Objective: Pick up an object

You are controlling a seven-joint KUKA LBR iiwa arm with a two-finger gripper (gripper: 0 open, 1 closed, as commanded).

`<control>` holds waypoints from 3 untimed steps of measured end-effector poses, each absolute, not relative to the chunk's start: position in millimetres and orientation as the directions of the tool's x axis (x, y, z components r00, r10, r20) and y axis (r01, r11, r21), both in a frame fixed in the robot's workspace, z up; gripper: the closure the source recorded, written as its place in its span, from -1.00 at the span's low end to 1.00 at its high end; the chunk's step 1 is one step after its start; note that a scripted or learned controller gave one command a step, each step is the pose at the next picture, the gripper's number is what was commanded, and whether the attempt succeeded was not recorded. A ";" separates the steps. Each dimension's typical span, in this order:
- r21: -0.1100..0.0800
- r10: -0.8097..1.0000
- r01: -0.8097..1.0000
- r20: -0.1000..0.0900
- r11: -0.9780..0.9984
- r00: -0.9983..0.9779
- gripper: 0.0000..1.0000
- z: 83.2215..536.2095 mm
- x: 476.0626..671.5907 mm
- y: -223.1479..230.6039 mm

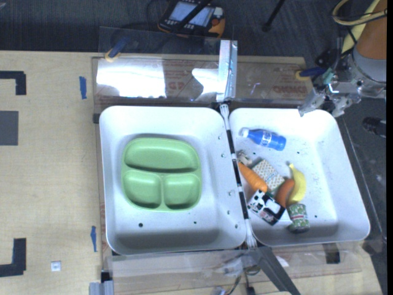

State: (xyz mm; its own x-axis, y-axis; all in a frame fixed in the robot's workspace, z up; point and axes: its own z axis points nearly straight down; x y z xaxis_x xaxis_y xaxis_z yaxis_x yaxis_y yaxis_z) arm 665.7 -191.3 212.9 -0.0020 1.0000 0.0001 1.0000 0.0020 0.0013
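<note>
The right bin (344,183) holds a small pile of objects. A blue bottle (264,139) with a white cap lies near its far left side. Closer in lie an orange carrot (252,176), a checkered packet (269,169), a yellow banana (298,183), a small red-orange piece (284,191), a black-and-white box (265,206) and a green can (298,217). My gripper (323,103) hangs above the bin's far right corner, well away from the pile, with nothing visible in it.
The left bin (116,134) holds a green divided plate (163,172). A clear plastic wall (159,72) stands behind the bins, with a metal divider (226,72) between them. Cables and a handheld device (190,16) lie on the floor beyond.
</note>
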 end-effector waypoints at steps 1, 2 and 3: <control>0.002 0.979 0.979 -0.001 0.205 -0.205 -1.00 205.5 635.3 -223.6; 0.003 0.913 0.913 -0.001 0.407 -0.407 -1.00 99.1 593.0 -186.5; 0.002 0.840 0.840 0.000 0.543 -0.543 -1.00 101.8 537.8 -160.5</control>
State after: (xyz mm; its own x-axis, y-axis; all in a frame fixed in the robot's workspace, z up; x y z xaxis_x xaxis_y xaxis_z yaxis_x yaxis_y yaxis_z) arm 537.8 -160.5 101.8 -0.5432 0.8396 -0.0004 0.8396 0.5432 0.0019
